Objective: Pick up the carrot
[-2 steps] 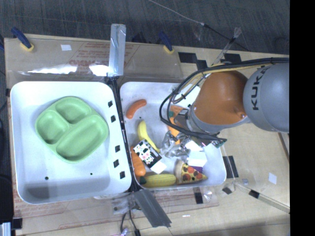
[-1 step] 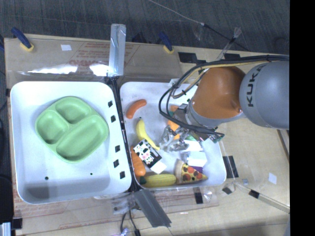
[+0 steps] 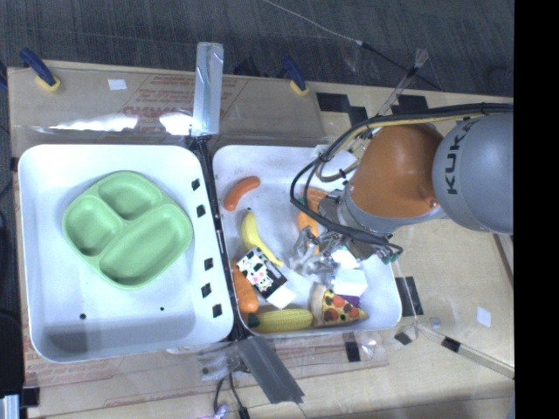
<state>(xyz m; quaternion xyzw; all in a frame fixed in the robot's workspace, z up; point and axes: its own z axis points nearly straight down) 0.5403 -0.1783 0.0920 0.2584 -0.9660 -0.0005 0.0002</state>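
The carrot lies apart from the gripper, which hangs low in the right bin, probably searching. Glare and cables make it impossible to tell whether it is spread or closed. At its 11 o'clock the wrist half hides an orange scrap. The carrot sits at its 8 o'clock against the bin's wall, its top tucked under a cow-print carton.

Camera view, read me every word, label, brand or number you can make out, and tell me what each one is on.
"KU": white letters on the grey arm, cut off at the view's right.
Faint reddish print on the cardboard behind the bins: too blurred to read.
Black-and-white patterned carton in the right bin: no readable text.
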